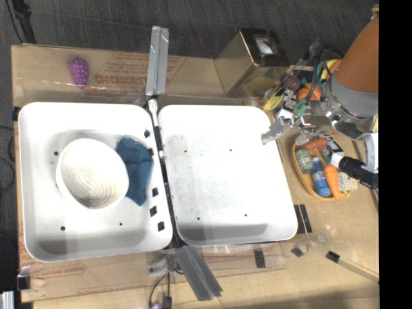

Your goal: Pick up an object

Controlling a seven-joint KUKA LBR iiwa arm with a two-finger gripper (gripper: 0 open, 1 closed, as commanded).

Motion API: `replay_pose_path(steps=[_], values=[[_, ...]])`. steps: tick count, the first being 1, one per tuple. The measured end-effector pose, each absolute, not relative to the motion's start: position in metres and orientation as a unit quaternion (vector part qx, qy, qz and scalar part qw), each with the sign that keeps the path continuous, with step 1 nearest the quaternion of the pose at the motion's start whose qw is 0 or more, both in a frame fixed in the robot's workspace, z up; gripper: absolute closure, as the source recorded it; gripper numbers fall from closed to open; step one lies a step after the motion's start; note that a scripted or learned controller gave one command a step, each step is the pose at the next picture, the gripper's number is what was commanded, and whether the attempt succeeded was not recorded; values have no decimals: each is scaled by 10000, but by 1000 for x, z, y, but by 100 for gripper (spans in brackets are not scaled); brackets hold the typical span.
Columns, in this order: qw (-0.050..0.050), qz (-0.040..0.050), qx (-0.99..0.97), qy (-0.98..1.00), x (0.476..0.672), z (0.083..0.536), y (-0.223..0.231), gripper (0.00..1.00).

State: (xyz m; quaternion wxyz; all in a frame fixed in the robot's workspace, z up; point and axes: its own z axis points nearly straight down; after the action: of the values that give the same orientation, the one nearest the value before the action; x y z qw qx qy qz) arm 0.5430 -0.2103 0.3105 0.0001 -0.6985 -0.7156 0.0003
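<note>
Orange-banded and grey, the arm [360, 56] stands closest to the lens, entering at the right edge. Its gripper [278, 131] hangs over the right rim of the right bin [219, 172], near that bin's far right corner. Whether it is released or clenched cannot be judged; nothing is seen between its tips.

Right bin: directly left of and below the gripper, its white floor speckled with small dark marks. Left bin [38, 172]: well to the gripper's left, beyond the central divider. It contains a white domed, woven-looking object [93, 172], and touching that object's gripper-facing side, a crumpled blue cloth [136, 168].

Brown box [251, 60]: beyond the gripper, slightly left, on the bench. Oval basket [322, 169]: just right of the gripper and nearer the viewer, holding small colourful toy items, orange and blue among them. More small toys [302, 89] lie heaped just behind the gripper. Purple item [79, 71]: far left of the gripper, on the cardboard behind the left bin.
</note>
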Motion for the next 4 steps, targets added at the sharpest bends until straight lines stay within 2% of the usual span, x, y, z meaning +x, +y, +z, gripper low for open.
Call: replay_pose_path(steps=[1, 2, 3, 4], values=[[-12, 2, -6557, -7550, 477, 378, -210, 0], [5, 13, -7786, -6275, 589, 388, -209, 0], [23, 15, -7001, -7140, 549, 345, -205, 0], [7, 14, -8392, -5438, 597, 331, -210, 0]])
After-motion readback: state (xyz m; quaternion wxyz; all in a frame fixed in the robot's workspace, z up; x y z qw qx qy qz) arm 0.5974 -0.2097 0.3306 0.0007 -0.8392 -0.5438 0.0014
